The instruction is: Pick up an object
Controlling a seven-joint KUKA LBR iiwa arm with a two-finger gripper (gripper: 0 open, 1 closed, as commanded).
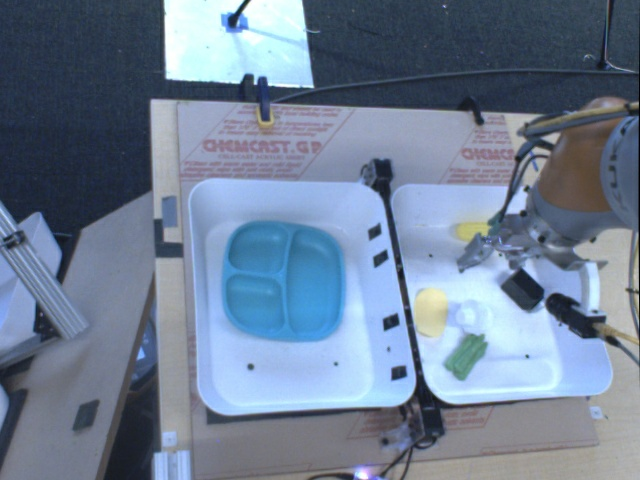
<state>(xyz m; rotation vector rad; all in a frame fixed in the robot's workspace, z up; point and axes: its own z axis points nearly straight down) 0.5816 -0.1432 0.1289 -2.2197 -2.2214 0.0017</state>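
Note:
In the right bin (540,378) lie a pale yellow block (432,311), a small white piece (471,316) and a green ridged object (466,356) near the front left. A second yellow object (472,231) rests at the bin's far side. My gripper (484,247) hangs low over the right bin, just right of and slightly nearer than that second yellow object, close to it. Whether it touches the object is unclear. The grey arm with its orange band (580,168) reaches in from the right.
The left bin (210,368) holds a blue divided plate (285,279). A black divider (392,288) with clips runs between the two bins. Black cable fittings (565,313) hang off the wrist over the right bin's right side.

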